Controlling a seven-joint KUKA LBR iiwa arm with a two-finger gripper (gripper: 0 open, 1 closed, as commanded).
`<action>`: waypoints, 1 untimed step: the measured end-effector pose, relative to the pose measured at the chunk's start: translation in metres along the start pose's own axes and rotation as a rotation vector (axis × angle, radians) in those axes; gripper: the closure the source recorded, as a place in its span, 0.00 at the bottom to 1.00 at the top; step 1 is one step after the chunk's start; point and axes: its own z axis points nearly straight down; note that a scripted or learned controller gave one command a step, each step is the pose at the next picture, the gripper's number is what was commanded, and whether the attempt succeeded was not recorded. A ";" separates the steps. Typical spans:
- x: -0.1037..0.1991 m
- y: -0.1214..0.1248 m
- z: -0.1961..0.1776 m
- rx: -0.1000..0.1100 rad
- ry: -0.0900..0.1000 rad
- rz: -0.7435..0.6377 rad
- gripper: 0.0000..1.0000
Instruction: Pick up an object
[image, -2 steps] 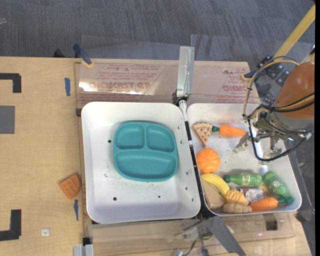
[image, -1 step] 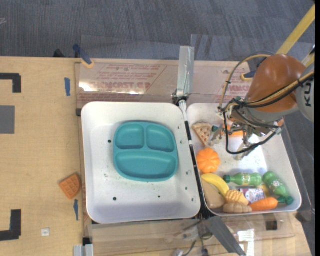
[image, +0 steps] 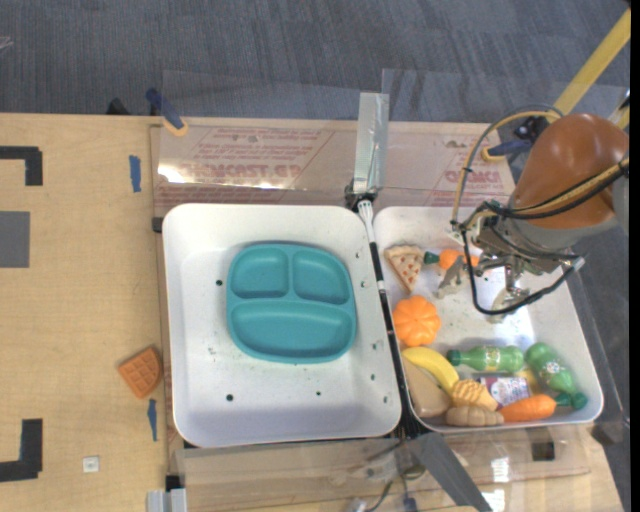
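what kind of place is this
Probably a robotics lab test bench: two taped-down white bins, toy food such as a plastic pumpkin and banana, and a robot gripper reaching in.

We see a robotics lab: a plywood counter (image: 70, 300) marked with black tape squares (image: 22, 165) at nine o'clock, two white bins (image: 190, 400), and plastic toy food (image: 416, 318) at four o'clock.

Two white bins sit side by side: the left bin (image: 190, 400) holds one teal divided plate (image: 291, 301), and the right bin (image: 580, 340) holds the toy food. There I count one pizza slice (image: 405, 266), one orange pumpkin (image: 417, 318), one banana (image: 432, 365), one green bottle (image: 488, 357) and two carrots (image: 529, 407) (image: 452, 259) (the heap in the near corner is too crowded to count in full). One waffle piece (image: 140, 371) lies on the bench.
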 end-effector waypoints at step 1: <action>-0.041 0.039 -0.001 0.001 -0.001 0.177 0.00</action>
